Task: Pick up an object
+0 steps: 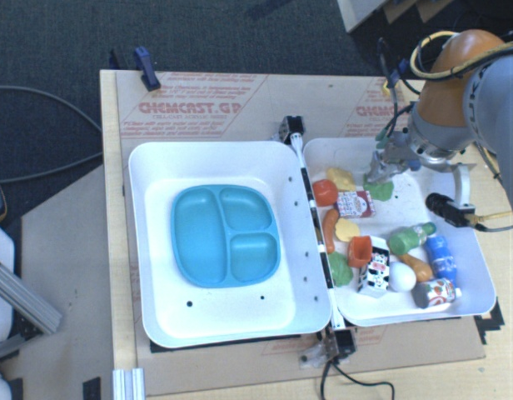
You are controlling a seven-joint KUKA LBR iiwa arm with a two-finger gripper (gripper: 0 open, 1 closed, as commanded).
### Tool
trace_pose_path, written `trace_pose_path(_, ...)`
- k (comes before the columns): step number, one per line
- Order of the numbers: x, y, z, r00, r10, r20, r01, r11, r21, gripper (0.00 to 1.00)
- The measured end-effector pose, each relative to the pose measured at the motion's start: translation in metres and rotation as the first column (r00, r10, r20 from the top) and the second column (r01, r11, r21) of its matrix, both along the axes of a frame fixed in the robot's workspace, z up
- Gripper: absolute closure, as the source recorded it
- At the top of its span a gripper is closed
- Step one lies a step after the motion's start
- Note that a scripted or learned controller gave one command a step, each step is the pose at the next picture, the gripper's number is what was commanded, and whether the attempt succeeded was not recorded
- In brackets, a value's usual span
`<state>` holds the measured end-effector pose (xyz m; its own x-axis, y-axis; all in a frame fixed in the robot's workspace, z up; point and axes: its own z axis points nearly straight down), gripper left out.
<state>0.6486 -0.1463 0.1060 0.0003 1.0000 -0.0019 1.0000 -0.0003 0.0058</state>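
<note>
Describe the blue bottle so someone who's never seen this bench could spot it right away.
Look in the right bin, the one crowded with small toys, not the left bin holding the blue divided plate. Near its right wall lies the blue bottle, just right of a green bottle. It is the only blue item in that bin.
</note>
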Motion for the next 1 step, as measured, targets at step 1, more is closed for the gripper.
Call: trace_pose_path(1, -0.0001, 0.0000, -0.0001, 1.000, 0.000, 0.000, 0.000, 1.000, 0.000, 0.00)
